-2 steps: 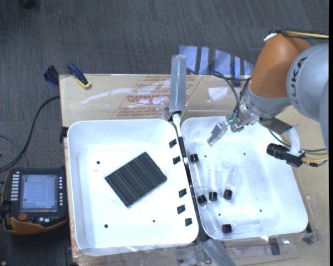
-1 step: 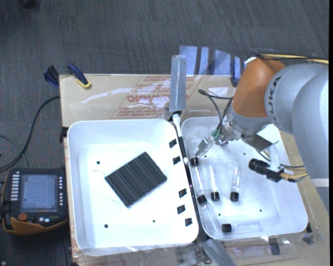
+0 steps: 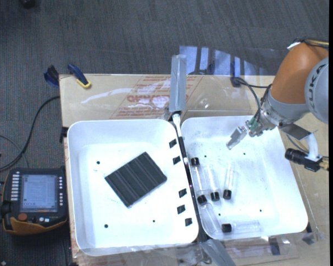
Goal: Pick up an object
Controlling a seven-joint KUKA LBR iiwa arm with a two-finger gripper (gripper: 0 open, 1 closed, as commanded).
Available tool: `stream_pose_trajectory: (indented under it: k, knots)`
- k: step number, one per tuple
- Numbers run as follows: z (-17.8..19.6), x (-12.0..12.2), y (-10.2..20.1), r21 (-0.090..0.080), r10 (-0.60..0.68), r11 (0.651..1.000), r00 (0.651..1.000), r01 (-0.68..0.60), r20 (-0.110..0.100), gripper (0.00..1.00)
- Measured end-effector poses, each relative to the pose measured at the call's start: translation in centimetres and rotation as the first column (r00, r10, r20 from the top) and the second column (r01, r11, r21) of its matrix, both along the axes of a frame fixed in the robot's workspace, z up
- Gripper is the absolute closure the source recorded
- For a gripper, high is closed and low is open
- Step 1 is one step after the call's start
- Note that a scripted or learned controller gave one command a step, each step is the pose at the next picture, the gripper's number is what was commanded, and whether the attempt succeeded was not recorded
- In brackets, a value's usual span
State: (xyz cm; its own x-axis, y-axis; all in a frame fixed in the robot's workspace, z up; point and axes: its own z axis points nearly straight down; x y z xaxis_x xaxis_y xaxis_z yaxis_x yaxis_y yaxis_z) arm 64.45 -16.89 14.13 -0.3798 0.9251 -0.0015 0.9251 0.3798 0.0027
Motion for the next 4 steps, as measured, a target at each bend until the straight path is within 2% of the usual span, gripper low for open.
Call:
stream_pose_trajectory:
  k: [1,2,3,4]
  knots:
    - [-5.4,0.0,5.2,0.001,0.05,0.999,0.999,-0.05,-0.003,0.0]
    - [-1.2,-5.2,3.7,0.0,0.07,0.998,0.998,-0.07,0.0,0.0]
    - [-4.5,-12.3,4.3,0.002,0.106,0.994,0.994,-0.106,-0.005,0.0]
    - [-5.4,-6.9,3.9,0.002,0.164,0.986,0.986,-0.164,-0.004,0.0]
